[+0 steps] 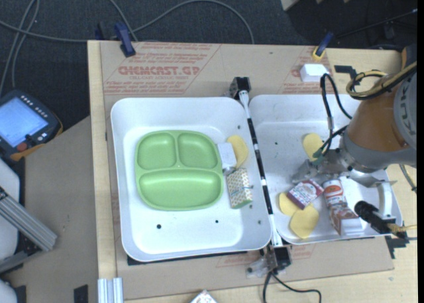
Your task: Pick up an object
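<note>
Where objects crowd, hand (317, 170) near right bin's (285, 106) edge

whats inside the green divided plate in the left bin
All three compartments of the green divided plate look bare. Beside its right edge lie a yellow piece and a patterned packet. What lies beneath the plate is covered.

Gripper (313, 170) low in right bin (285, 113)

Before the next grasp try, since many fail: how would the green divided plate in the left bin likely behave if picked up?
The green plate looks like rigid moulded plastic, so probably stiff and light. It lies flat in the left bin with a low, rounded rim, which likely gives the fingers little to pinch. Its glossy surface suggests that it may slip or slide when pushed.
</note>
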Tool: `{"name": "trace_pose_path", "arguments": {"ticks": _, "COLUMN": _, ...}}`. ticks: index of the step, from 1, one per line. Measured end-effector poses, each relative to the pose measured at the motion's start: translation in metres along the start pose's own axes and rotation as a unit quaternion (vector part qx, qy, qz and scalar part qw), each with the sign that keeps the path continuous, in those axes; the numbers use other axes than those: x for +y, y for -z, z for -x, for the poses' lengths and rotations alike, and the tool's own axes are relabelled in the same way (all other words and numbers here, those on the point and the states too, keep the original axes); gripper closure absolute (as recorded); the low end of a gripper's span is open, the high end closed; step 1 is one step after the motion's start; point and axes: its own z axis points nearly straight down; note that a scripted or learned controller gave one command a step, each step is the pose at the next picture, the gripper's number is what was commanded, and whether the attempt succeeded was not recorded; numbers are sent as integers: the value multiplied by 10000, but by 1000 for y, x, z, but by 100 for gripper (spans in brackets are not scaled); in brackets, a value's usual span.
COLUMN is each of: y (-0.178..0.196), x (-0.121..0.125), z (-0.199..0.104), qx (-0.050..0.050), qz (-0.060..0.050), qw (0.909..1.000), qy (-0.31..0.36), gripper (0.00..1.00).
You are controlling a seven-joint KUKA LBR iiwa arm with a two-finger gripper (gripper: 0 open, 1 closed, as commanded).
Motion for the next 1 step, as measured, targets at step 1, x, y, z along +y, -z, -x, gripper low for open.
{"name": "trace_pose_path", "arguments": {"ticks": 1, "y": 1, "x": 68, "z": 29, "qx": -3, "qz": 10, "qw": 10000, "qy": 9, "gripper": 0}}
